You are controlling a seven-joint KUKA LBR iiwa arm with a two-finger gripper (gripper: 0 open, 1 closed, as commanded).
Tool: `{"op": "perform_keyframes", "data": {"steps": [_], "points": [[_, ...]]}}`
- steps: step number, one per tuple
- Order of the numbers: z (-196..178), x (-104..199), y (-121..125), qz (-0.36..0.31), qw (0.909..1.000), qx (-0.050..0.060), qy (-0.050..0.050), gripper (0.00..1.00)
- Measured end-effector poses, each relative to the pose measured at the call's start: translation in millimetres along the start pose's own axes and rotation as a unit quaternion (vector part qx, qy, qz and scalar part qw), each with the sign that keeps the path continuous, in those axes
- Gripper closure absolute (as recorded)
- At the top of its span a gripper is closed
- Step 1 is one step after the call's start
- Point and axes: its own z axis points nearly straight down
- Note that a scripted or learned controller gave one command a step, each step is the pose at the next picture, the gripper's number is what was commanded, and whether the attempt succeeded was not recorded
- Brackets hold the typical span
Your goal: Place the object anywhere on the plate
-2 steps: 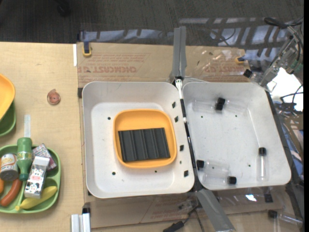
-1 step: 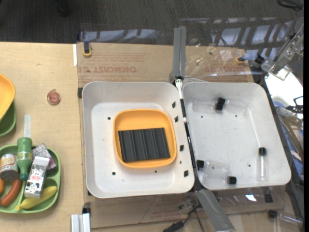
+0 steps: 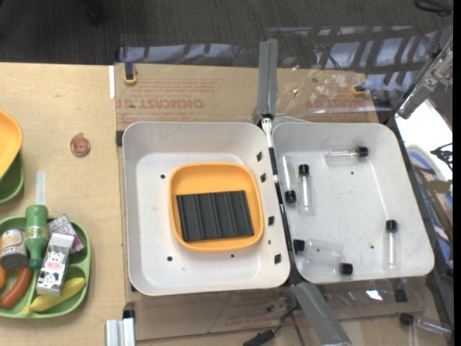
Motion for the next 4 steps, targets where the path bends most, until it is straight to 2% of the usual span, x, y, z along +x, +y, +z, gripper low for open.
{"op": "perform_keyframes", "data": {"steps": [1,2,3,4], "points": [[-87,20,-19,-0.213,0.9771,-0.001,-0.001,0.0],[-21,9,-7,-0.371,0.9285,-0.001,0.0,0.0],[-45,-3,5,-0.514,0.8575,-0.001,-0.002,0.0],[-24,-3,4,-0.69,0.7235,-0.002,-0.001,0.0]]}}
